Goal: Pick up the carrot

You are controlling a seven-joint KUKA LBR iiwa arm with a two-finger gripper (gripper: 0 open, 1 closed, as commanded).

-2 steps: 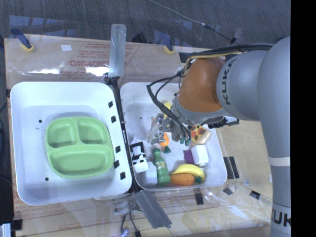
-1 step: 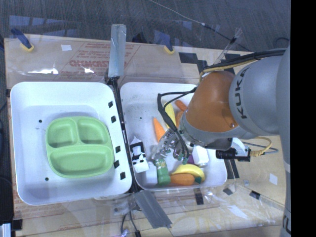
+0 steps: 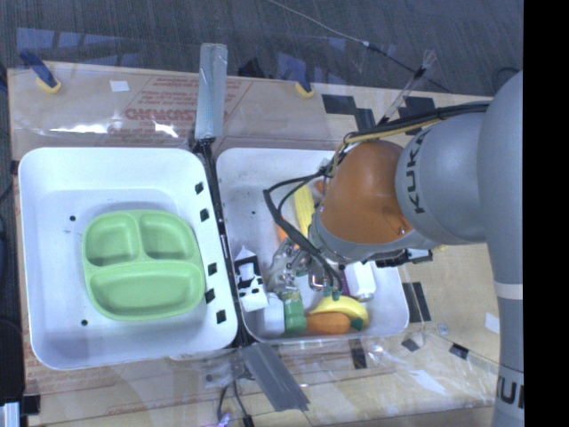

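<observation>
Claw [image 3: 286, 278]: down low inside the right bin [image 3: 233, 194], metal fingers hanging among the clutter near the front wall; too tangled in cable and glare to tell how far apart, and nothing visibly pinched between them.

Carrot [image 3: 327, 324]: lying flat against the right bin's front wall, orange and stubby, tucked just under a yellow banana [image 3: 342, 307]; not lifted, resting on the bin floor.

Claw to carrot: near, but offset to the carrot's left and a touch behind; no clear contact.

Neighbours: green block [image 3: 294, 315] just left of the carrot, right below the claw; white block [image 3: 360, 278] behind the banana; small white-and-black item [image 3: 248, 280] by the bin's left wall; second yellow piece [image 3: 304, 210] further back, partly hidden by the wrist.

Arm [image 3: 444, 185]: reaching in from the right, orange band [image 3: 364, 194] looming over the middle of the bin, hiding a good part of the floor.

Left bin [image 3: 36, 176]: holding a green divided plate [image 3: 142, 265], well apart from the action.

Done so far: descent into the correct bin, by the look of it.

Left to do: line up over the carrot, close on it, raise it clear.

Risk: crowded corner; green block or banana likely to get caught instead.
</observation>
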